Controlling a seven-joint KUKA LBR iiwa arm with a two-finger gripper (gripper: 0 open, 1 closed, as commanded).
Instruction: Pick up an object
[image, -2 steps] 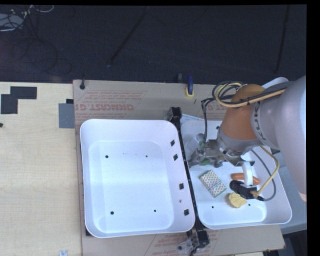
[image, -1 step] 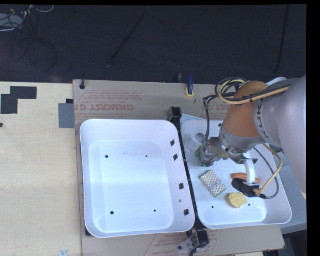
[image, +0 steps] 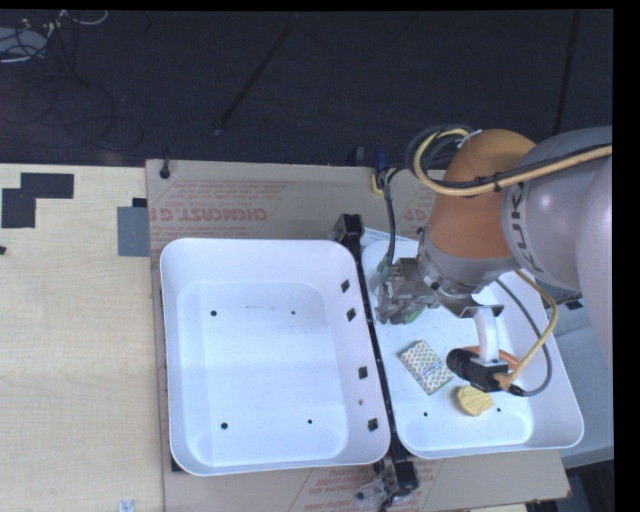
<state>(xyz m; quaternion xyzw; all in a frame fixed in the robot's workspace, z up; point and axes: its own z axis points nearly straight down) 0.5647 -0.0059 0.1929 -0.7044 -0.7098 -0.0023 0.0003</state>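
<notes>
Looming closest, the grey arm (image: 565, 215) with its orange band (image: 480, 205) reaches in from the frame's right and holds the gripper (image: 400, 300) low over the upper left of the right bin (image: 562, 432), near the wall beside the left bin (image: 262, 458); how wide it stands cannot be told. Below it lie a small chequered packet (image: 425, 366) and, toward the lower right, a yellow lump (image: 475, 402)

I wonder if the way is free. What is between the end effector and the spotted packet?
Nothing. The camera view shows only bare floor of the bin between the end effector and the spotted packet.
</notes>
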